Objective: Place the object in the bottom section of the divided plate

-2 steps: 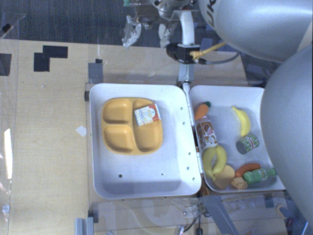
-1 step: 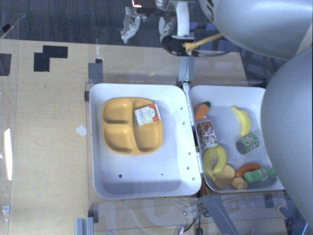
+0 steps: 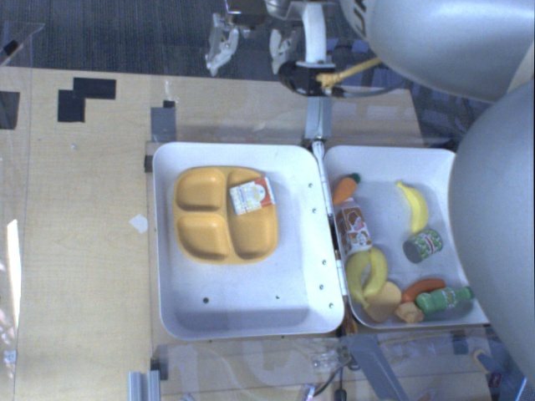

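A pale wooden tabletop [image 3: 75, 249] carries two shallow white bins side by side, with dark flooring beyond its far edge and black tape marks [image 3: 84, 97] near the upper left corner. The left bin [image 3: 242, 307] holds a yellow divided plate [image 3: 226, 214] with three sections. A small carton [image 3: 252, 196] with a red-and-white label lies on the plate's upper right part, straddling the divider there, tilted a little; it is not in the plate's bottom section.

The right bin [image 3: 435, 161] holds a cluster of toy foods: a carrot [image 3: 345, 188] at the upper left, a brown-labelled bottle [image 3: 354, 227] just below it, a banana [image 3: 414, 206] toward the upper right, a small green-labelled can [image 3: 424, 245] below that, a second banana [image 3: 368, 274] near the lower left, a green bottle [image 3: 443, 300] beside an orange-red piece [image 3: 422, 287], and a tan item [image 3: 384, 301] touching the second banana.

The grey arm [image 3: 468, 32] sweeps in large from the right, covering part of the right bin's right side. Its end effector [image 3: 251, 47] hangs above the tabletop's far edge, well apart from both bins, its two pale fingers [image 3: 221, 47] spread with nothing between them.
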Controlling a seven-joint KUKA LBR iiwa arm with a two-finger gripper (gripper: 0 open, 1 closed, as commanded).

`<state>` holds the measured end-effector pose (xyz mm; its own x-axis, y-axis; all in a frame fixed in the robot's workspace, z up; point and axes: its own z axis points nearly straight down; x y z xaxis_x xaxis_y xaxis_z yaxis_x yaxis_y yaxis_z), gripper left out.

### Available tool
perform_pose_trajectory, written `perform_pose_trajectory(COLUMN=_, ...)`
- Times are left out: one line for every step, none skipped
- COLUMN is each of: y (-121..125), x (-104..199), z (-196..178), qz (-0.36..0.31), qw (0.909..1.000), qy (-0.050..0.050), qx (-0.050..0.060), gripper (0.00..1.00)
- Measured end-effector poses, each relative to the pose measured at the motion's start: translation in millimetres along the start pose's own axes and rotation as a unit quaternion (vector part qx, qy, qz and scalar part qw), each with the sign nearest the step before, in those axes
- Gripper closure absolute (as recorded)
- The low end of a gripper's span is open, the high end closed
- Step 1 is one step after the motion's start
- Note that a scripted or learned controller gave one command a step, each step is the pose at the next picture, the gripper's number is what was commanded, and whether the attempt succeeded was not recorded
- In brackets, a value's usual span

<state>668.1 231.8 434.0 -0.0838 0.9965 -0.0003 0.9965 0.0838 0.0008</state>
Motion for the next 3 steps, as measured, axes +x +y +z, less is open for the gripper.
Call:
perform_pose_trajectory(y=-49, x=-37, z=74, qz=-0.044, qw=0.9990, qy=0.000, qx=0.001, gripper=0.00)
perform_pose_trajectory(y=-1, x=-14, z=-2, qz=-0.030, qw=0.9995, qy=0.001, qx=-0.001, gripper=0.00)
perform_pose_trajectory(y=0, x=-4, z=-1, qz=-0.007, qw=1.0000, qy=0.001, qx=-0.001, gripper=0.00)
